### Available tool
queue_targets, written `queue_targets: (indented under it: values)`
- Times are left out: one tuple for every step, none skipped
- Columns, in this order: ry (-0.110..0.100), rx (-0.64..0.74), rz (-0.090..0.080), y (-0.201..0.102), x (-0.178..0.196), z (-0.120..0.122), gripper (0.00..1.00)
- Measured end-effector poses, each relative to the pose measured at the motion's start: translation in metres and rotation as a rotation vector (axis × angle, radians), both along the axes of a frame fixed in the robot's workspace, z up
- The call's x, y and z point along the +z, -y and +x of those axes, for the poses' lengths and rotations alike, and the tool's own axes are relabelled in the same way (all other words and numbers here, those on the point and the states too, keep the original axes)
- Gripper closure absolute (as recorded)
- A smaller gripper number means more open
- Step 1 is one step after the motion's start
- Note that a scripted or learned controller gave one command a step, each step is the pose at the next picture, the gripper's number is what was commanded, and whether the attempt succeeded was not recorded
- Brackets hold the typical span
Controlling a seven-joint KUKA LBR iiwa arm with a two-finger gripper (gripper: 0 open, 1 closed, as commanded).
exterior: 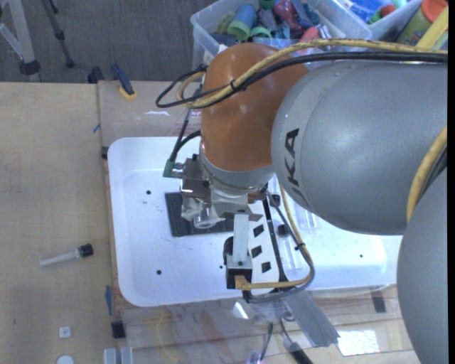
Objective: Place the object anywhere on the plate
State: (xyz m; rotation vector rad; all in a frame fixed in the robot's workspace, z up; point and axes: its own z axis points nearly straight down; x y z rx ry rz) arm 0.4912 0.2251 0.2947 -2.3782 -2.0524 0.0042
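A shallow white bin [142, 249] lies on the bench, and the grey arm with its orange band [242, 106] hangs low over its middle. My gripper [202, 215] points down just above the bin floor. A dark flat square piece [178, 212] lies on the floor directly under and to the left of the gripper, partly covered by it. I cannot make out anything held in the gripper. The arm's bulk hides the bin's right half and the second bin.
At the top stands a clear tub [284, 21] of colourful toys. On the wooden table to the left lies a small white tube with a black cap [67, 254]. A blue clip [125, 84] sits near the bench's far left corner.
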Motion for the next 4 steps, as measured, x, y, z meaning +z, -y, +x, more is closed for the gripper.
queue_targets:
  values:
    - [-0.002,-0.085,0.000,0.000,-0.065,-0.013,1.00]
    - [0.002,0.158,0.001,-0.001,0.090,0.024,1.00]
    - [-0.003,-0.056,0.000,0.002,0.029,0.033,1.00]
    - [-0.001,-0.463,-0.001,0.000,0.054,-0.011,1.00]
